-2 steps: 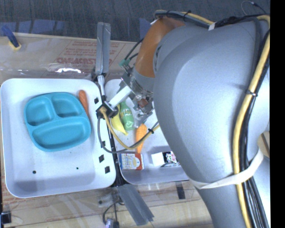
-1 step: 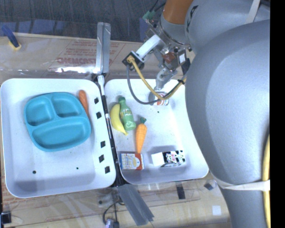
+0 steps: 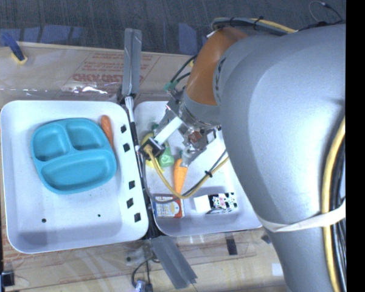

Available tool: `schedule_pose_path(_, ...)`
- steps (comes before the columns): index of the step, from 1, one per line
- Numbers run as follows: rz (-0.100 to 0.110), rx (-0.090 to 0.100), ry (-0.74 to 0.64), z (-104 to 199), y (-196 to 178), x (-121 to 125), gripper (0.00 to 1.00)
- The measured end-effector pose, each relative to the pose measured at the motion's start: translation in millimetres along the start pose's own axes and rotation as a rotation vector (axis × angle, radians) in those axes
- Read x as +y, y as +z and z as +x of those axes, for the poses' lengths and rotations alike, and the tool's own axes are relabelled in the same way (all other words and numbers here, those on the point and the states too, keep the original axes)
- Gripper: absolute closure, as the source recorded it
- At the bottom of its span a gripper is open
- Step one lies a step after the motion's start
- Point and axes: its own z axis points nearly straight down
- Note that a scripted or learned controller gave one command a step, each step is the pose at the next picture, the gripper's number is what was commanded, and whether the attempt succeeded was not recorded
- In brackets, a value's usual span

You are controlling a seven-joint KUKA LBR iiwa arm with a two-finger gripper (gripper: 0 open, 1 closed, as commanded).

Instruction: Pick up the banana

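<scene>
desk (image 3: 42,72): brownish sheet w/ red print along the far edge, both white bins sit on it side by side
left bin (image 3: 67,224): blue plate (image 3: 73,154) w/ 3 compartments in the far half
orange stick (image 3: 106,128): prob a carrot, lying in the left bin just beside the plate's right rim
right bin (image 3: 198,224): this is where I've got the arm reaching in
banana: can't ID it for sure from my feed. There's a yellow bit (image 3: 148,146) by the right bin's left wall, but it could be banana or robot cable, too small to tell
green thing (image 3: 165,160): small, just right of the yellow bit
carton (image 3: 167,207): small box near the bin's front-left corner
carrot (image 3: 179,176): mid bin, thin end pointing up at the gripper
gripper (image 3: 193,140): low over the far half of the right bin, right above the carrot. Open or closed, I can't tell
white box (image 3: 216,203): black print on it, front of the bin, right of the carton
arm (image 3: 280,120): grey w/ orange band, covers the bin's right side
</scene>
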Motion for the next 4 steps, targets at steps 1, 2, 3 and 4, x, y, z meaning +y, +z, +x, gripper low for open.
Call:
schedule_pose_path(1,-0.002,0.002,0.006,37.7,-1.5,72.6,0.00)
schedule_pose_path(2,0.002,0.000,-0.007,39.9,-10.9,69.5,1.00)
schedule_pose_path(3,-0.002,0.002,-0.141,27.7,-25.8,82.0,1.00)
schedule_pose_path(4,-0.002,0.002,-0.142,27.7,-25.7,81.9,0.00)
